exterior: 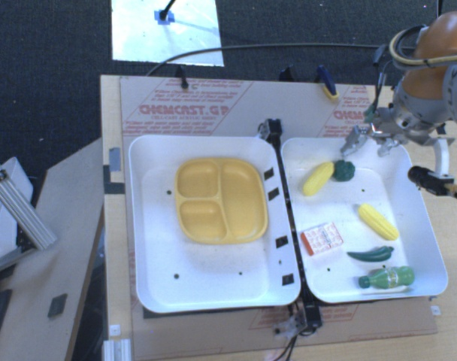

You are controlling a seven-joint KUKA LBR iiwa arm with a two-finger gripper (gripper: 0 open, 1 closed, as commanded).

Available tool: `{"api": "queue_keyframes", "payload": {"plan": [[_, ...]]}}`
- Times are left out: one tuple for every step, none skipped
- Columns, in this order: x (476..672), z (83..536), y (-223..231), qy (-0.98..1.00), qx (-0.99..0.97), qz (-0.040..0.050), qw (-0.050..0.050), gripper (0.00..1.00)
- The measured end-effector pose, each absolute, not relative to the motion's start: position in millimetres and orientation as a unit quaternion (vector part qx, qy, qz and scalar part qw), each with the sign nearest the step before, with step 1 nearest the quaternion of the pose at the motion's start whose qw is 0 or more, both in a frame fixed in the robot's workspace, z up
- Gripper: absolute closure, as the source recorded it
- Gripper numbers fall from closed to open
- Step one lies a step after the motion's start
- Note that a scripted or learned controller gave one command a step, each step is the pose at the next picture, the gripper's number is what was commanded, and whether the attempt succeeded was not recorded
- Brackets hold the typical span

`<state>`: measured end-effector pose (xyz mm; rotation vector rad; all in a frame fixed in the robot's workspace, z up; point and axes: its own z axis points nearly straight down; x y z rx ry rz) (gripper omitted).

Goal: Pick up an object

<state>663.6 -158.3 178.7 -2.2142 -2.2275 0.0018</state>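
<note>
You have the gripper [370, 140] poised with jaws spread and nothing between them above the far edge of the right bin [428, 235], near the broccoli [343, 170], apparently lining up a grasp.

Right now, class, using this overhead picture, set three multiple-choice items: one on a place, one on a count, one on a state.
1. Where is the yellow tray?
A. left bin
B. right bin
C. on the bench

2. How many items lie in the right bin?
A. three
B. six
C. nine

3. The green bottle is:
A. upright
B. lying on its side
C. between the fingers

Key: 1 A, it sits in the left bin. 2 B, six separate items lie there. 3 B, it lies flat near the front wall, far from the gripper.
</note>
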Motion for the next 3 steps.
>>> {"api": "queue_keyframes", "payload": {"plan": [[655.5,133,-157,-0.708,-0.706,0.0004,0.000,0.00],[655.6,82,-157,-0.709,-0.706,0.0006,0.000,0.00],[657.9,97,-157,-0.709,-0.705,-0.0016,-0.003,1.00]]}}
